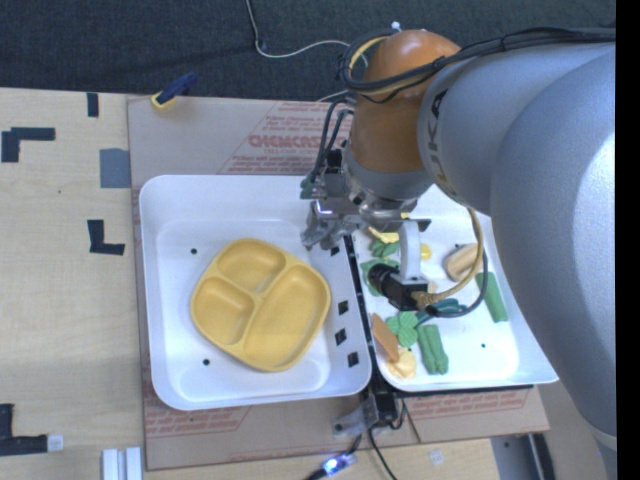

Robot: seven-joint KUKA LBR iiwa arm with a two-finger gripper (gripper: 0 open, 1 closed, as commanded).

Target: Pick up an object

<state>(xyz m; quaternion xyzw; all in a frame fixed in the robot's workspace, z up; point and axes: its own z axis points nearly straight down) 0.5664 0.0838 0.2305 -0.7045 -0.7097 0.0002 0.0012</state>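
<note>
My gripper hangs over the near-centre wall between the two bins, at the upper right corner of the left bin. Just left of it and lower lies a yellow divided plate, flat on the bin floor. The right bin holds several small toy foods: a green pod, a green leafy piece, an orange-and-yellow piece, a green stick, a tan piece and yellow bits. The arm's orange band and grey body hide the right bin's far part.
Both bins rest on a cardboard sheet on the wooden bench. A blue-and-yellow clip lies at the sheet's far left corner. A white cable trails over the dark backdrop. Black cables loop from the wrist over the right bin.
</note>
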